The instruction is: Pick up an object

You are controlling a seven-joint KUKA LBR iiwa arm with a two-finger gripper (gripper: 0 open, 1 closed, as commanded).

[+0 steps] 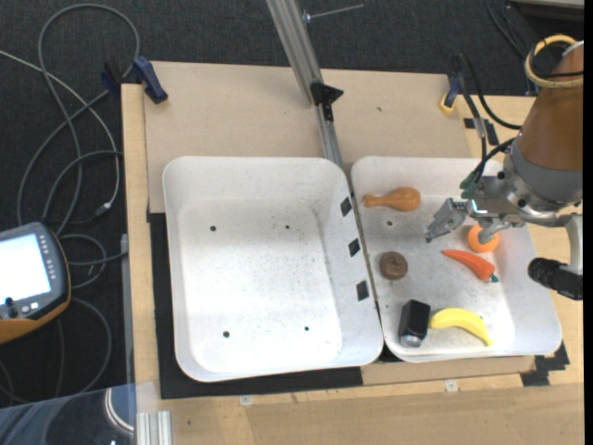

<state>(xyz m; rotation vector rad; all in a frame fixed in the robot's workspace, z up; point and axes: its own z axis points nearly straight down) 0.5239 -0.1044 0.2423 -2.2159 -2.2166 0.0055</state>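
The arm [554, 128] reaches in from the right over the right bin [547, 332], its orange band above the grey wrist. The gripper [451, 221] hangs over the bin's upper middle; two grey fingers [443, 222] point left and downward with a gap between them, so the jaws look open, and nothing lies between them. Five things lie in the right bin. A tan drumstick [393, 198] lies near the top, just left of the fingers and apart from them. A small orange piece [484, 239] sits right beside the gripper body, partly hidden by it. A carrot [471, 263] lies just below that, pointing left. A brown round piece [394, 265] sits near the bin's left wall. Toward the lower edge, a black block [413, 322] lies just beside a banana [460, 324]; whether they touch I cannot tell. The left bin [185, 193] stands beside the right one on the wooden surface [232, 109], with black clips [353, 247] along the seam between them.
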